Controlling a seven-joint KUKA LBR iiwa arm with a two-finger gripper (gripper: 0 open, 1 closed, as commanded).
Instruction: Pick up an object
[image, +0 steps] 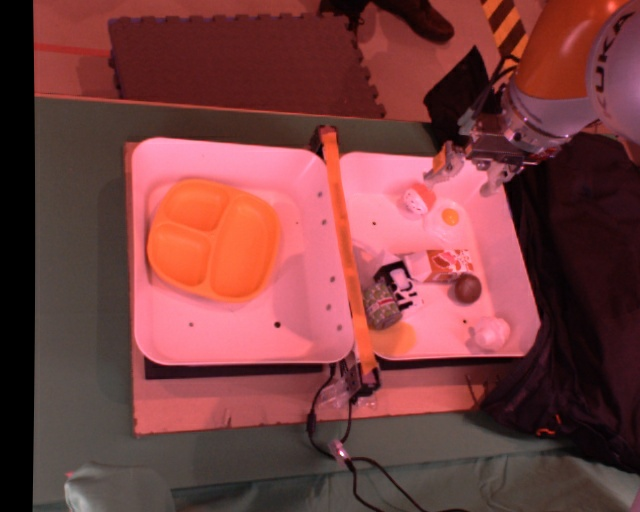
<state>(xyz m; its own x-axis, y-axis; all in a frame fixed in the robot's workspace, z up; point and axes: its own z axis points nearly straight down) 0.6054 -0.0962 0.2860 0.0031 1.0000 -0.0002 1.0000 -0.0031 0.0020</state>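
Bench inventory, seen from above at a slant.

Left bin (300, 170): shallow, white, holds one orange divided plate (213, 238) lying flat toward its left half. Bare white floor runs along the right side and the near edge of this bin, giving wide open room there.

Divider (346, 255): an orange strip between the two bins, running from far to near. A dark cable (330, 420) trails off its near end across the bench.

Right bin (500, 240): shallow, white, holds the loose objects. Far part: a small white and red ball (419, 200), and just right of it a small yellow round piece (450, 215). Middle: a small carton with orange print (449, 263); left of it a black and white package (401, 287), which lies against a dark speckled object (379, 304) close to the divider. Right of the carton's near end sits a dark brown ball (467, 289). Near right corner: a white lumpy object (490, 333), close to the rim. The far left area of this bin and its near left corner are bare.

Gripper (467, 172): poised over the far right edge of the right bin, above and to the right of the white and red ball. Its two fingers are spread apart, released, with nothing between them. The arm (570, 50), grey with an orange band, enters from the far right.
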